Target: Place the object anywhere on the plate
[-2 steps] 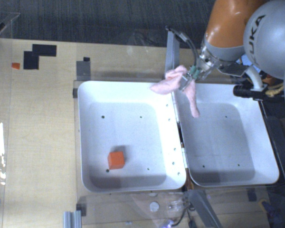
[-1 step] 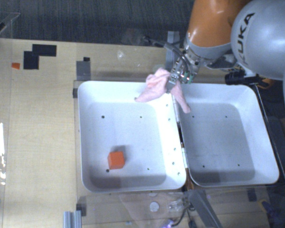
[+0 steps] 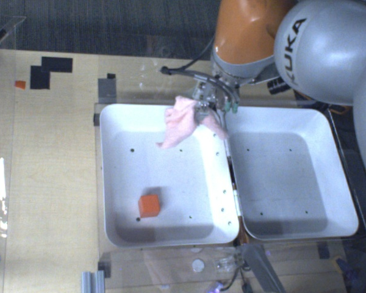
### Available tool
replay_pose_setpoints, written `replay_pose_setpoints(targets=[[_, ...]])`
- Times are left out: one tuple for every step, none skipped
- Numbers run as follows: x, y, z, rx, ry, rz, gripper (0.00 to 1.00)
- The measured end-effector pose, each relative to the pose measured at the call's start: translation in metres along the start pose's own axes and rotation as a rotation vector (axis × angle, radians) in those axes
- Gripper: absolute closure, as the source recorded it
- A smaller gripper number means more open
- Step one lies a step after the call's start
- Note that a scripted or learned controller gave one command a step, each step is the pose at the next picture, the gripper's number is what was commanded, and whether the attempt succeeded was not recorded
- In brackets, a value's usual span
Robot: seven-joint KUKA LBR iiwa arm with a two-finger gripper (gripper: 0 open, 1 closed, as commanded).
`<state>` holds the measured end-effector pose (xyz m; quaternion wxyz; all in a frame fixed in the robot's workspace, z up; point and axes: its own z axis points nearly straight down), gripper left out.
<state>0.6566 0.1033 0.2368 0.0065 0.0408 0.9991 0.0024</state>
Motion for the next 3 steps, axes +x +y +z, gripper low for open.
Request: replay_pose_setpoints(targets=[[0.019, 0.05, -0.007, -0.001, 0.0, -0.084, 1.0], [0.04, 0.095, 0.005, 0.0, 0.005, -0.086, 1.0], [0.04, 0.095, 0.005, -0.001, 0.004, -0.086, 0.0]])
